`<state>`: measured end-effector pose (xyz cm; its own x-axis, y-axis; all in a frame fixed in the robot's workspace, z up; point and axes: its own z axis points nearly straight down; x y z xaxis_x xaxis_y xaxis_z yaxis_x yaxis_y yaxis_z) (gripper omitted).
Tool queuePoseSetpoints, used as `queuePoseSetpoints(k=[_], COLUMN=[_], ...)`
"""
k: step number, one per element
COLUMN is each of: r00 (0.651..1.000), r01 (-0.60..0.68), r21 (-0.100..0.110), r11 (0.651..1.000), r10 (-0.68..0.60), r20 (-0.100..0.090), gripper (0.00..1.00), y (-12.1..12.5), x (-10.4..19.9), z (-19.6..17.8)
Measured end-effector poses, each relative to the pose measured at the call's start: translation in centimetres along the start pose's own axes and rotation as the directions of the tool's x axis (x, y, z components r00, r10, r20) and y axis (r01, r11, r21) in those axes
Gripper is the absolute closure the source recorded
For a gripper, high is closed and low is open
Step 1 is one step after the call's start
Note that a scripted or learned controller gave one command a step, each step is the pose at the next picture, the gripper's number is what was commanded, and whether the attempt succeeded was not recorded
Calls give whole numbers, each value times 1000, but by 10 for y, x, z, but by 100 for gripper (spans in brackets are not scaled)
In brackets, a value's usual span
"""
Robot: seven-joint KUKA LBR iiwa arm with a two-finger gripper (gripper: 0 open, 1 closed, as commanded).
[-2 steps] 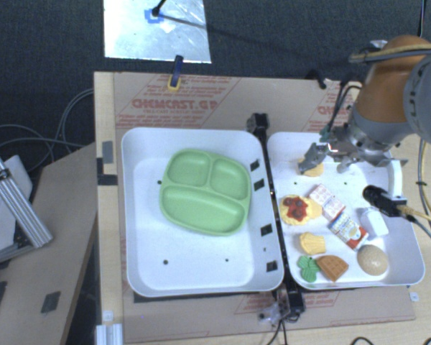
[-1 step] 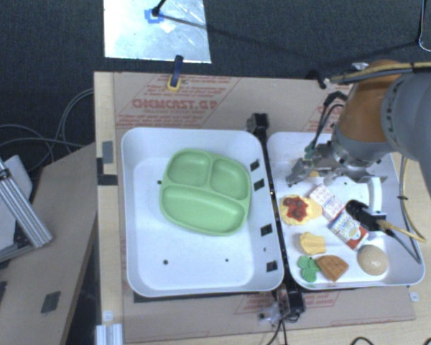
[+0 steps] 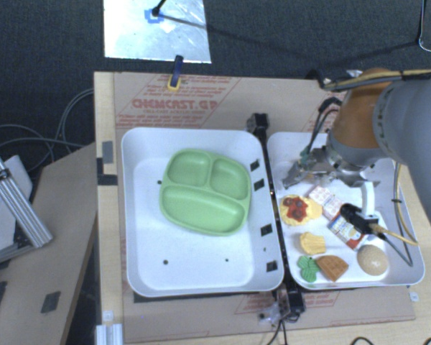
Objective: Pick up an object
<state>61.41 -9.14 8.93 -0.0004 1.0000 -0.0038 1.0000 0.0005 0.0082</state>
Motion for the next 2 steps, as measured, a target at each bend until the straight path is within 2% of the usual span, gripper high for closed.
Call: queuePoseSetpoints(k=[1, 2], r00=[1000, 1000], r01=[0, 4], r21=[-11, 4], r11=[1000, 1000], r10=[0, -4], r20=[1, -4], gripper=[100, 100], y=[3, 0], x=[0, 9], z=[-12, -62])
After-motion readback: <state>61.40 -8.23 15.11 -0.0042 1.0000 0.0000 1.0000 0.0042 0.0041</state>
